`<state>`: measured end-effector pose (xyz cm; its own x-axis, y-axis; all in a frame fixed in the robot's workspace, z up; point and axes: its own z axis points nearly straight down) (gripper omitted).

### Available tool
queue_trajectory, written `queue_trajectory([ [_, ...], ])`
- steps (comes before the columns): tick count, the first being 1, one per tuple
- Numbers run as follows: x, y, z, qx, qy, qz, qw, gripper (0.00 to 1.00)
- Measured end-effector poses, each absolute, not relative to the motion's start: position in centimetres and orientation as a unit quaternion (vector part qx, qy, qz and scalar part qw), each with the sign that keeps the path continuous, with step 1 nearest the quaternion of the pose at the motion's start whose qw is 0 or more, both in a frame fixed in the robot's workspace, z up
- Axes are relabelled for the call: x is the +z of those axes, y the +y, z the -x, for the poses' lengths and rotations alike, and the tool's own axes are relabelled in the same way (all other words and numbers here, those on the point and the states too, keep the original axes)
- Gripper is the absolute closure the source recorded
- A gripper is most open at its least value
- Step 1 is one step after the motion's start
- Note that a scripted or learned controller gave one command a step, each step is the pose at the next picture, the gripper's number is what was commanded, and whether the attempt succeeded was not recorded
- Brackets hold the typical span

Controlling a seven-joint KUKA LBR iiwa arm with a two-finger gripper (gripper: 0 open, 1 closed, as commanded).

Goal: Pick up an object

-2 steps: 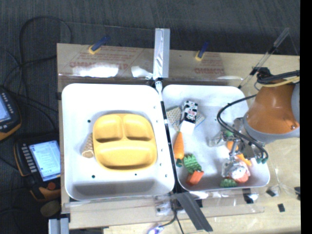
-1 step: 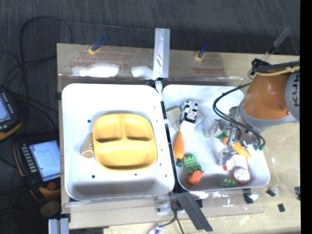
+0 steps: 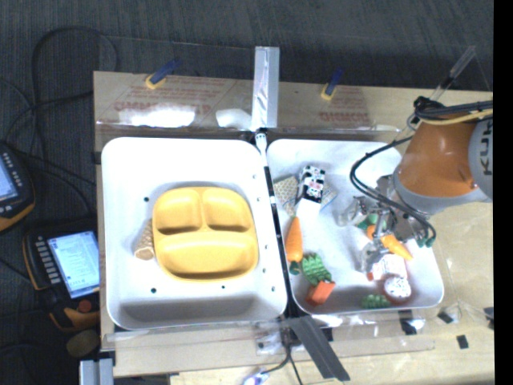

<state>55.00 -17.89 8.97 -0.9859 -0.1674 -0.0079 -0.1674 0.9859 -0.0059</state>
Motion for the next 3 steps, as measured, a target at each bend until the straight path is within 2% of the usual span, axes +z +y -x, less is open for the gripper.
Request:
queue_trajectory([
  [1, 9.1, -18.0, -50.9, -0.0022, 1.0, 0.011, 0.009, 0.0],
  [2, 9.0, -16.2, -56.4, -0.0019, 1.0, 0.013, 0.008, 0.0],
  [3, 9.1, -20.2, -50.6, -0.0016, 0.999, -0.035, 0.007, 0.0],
])
